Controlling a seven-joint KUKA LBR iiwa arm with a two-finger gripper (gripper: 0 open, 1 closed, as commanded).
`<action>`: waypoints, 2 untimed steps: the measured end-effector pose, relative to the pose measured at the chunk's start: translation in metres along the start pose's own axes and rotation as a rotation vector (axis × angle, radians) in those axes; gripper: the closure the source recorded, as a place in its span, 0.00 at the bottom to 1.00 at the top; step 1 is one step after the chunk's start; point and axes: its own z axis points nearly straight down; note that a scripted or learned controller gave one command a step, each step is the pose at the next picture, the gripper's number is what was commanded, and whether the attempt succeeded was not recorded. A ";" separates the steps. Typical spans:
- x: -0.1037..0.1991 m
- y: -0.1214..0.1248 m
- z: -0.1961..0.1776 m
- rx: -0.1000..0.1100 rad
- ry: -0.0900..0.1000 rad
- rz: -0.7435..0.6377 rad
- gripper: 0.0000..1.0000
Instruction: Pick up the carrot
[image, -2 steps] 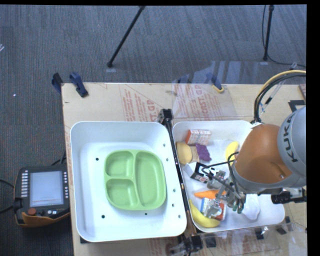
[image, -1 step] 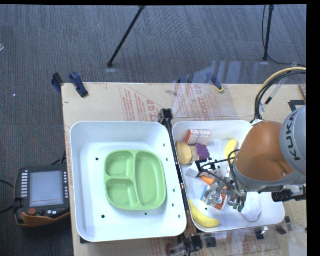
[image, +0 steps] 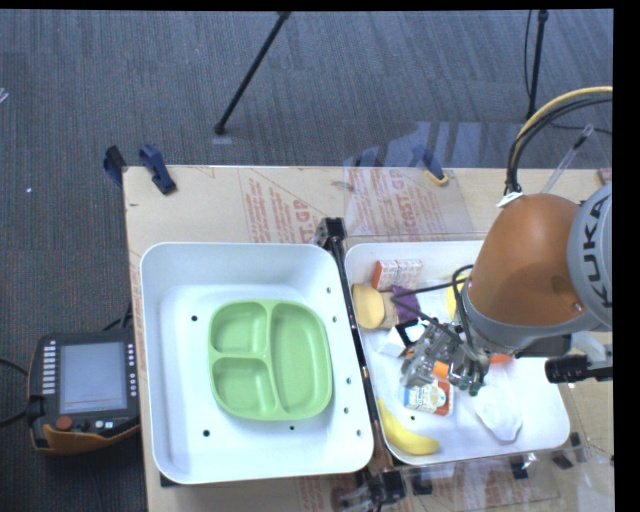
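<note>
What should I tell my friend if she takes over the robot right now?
Gripper: low in the right bin, over a pile of small items; I cannot tell whether it is open or shut.
Carrot: an orange bit shows under the gripper, maybe the carrot, unsure.
Nearby: banana, small carton, white cloth.
Left bin: green divided plate.
Done: nothing visibly picked up.
Left: grab the carrot and lift it.
</note>
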 end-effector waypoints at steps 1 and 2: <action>0.000 0.000 -0.006 0.004 0.006 -0.003 1.00; -0.001 0.002 -0.015 0.004 0.006 -0.007 1.00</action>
